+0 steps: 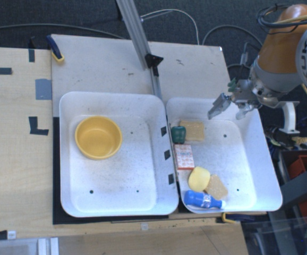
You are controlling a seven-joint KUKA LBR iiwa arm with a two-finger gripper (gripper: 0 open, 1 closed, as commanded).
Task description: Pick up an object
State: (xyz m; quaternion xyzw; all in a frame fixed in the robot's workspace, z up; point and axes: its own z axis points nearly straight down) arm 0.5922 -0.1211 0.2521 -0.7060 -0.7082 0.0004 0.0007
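My gripper (229, 109) hangs over the far edge of the right bin (249, 158), its two grey fingers spread apart with nothing between them. Below and left of it in that bin lie a tan sponge-like block (193, 131) and a green pepper-shaped toy (178, 134). A red and white packet (184, 156) lies along the bin's left wall. Near the front sit a yellow lemon-like object (198, 178), a tan crumbly piece (216, 186) and a blue bottle (203, 200). A yellow bowl (97, 137) stands in the left bin (116, 185).
A slanted metal pole (136, 28) runs from the top down to the divide between the bins. Cables (185, 23) lie on the bench behind the right bin. A blue and yellow clamp (55, 48) sits at the board's far left corner.
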